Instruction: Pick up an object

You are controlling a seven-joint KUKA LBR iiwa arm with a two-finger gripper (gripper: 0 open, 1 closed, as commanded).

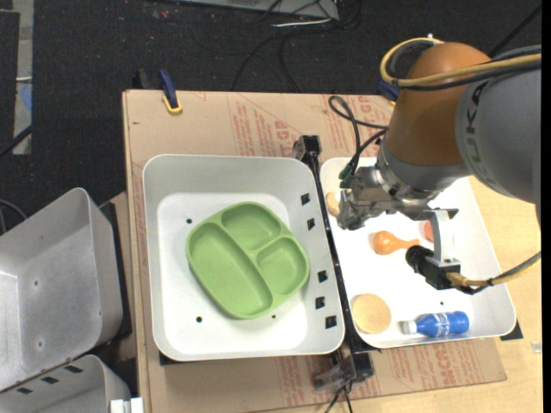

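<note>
Dark carpet with loose cables surrounds the table (224, 110), a cardboard-topped board carrying two white bins side by side. Red printing runs across the cardboard, mostly upside down or faint; no word of it can be read with confidence. On the grey arm (508, 127) part of the maker's lettering shows, apparently "UK" from a longer name cut off by the frame edge.

Lying in the left bin (164, 179) is a green divided plate (248, 259), flat and well apart from the arm, probably too broad for an easy pinch. Small things sit in the right bin (495, 312): an orange spoon-like piece (389, 243) near the middle, a tan disc (372, 312) near the front edge, and a blue bottle (440, 323) on its side just beside the disc, its white label too small to read. A pale scrap (332, 202) peeks out by the left wall, and something reddish (427, 230) shows next to the wrist.

Hanging over the back left part of the right bin is the claw (351, 213), close to the pale scrap and near the orange piece, which suggests a target there. Whether it is spread or closed cannot be told from this slant, and nothing is seen held in it.
</note>
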